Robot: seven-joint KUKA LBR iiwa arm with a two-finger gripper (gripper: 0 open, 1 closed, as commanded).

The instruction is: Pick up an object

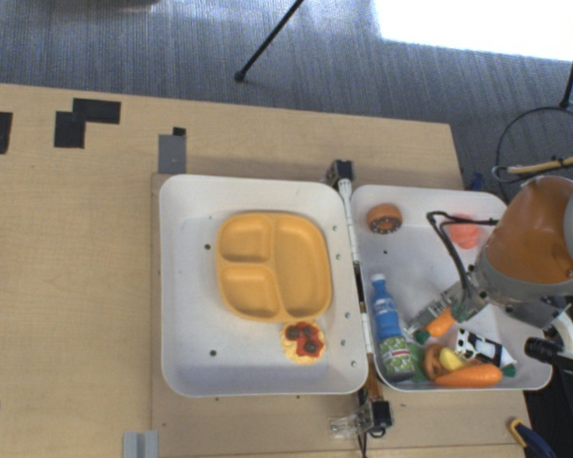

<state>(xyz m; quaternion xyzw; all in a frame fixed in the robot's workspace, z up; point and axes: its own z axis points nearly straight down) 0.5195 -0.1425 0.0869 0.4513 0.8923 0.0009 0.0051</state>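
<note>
Above the bench, the fixed camera looks down at a slant on two shallow white bins set side by side, with the right bin (413, 242) serving as the point of reference. The grey arm with its orange band (535, 232) reaches in over that bin's far right side, and its gripper (440, 318) is lowered into the bin's lower half, fingers closed around a small orange object (440, 324) seen between the tips. Just left of the gripper lies a blue bottle (387, 313), its green-labelled base toward the bin's near edge. Below the gripper, along the bin's near wall, sit an orange carrot-shaped toy (467, 375), a small yellow piece (448, 357) and a black-and-white toy (472, 347), all crowded close together. At the bin's upper left corner rests a round orange-and-brown item (384, 217), well apart from the gripper, and a pink object (466, 234) shows near the bin's upper right, partly behind a black cable. To the left of the right bin, touching it along a shared edge, the left bin (186, 295) holds a yellow divided plate (271, 265) near its middle, and a small yellow piece with red and dark topping (304, 341) lies just below the plate's lower right corner.
</note>
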